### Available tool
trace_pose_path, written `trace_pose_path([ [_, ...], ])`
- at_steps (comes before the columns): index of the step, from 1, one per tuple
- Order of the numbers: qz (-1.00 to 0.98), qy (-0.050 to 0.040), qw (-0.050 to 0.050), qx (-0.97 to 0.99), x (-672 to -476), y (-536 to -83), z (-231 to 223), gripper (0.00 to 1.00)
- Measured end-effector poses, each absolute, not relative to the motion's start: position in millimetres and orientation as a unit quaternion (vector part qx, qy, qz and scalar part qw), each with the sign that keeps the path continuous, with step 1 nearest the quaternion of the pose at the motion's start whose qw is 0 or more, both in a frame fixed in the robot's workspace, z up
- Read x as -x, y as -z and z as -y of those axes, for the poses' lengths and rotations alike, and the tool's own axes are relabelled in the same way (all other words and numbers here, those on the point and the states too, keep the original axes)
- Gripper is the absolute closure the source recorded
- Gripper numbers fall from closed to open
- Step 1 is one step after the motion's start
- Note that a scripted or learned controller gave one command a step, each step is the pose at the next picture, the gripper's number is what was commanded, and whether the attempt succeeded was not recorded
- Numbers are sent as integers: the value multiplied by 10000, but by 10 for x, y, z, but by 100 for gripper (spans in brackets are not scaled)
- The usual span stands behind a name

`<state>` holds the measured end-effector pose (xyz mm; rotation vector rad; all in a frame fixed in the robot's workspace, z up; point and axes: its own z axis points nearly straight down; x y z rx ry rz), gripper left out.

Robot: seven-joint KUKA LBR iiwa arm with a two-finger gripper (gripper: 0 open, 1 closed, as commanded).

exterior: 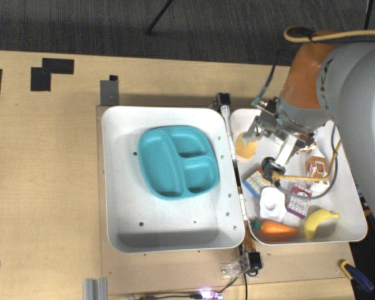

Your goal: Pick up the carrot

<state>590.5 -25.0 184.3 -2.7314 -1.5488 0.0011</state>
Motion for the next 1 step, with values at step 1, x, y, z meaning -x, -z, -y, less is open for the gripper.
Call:
trace_pose_path([
  [1, 4933, -4, 8, 8699, -5905, -1843, 250, 0],
])
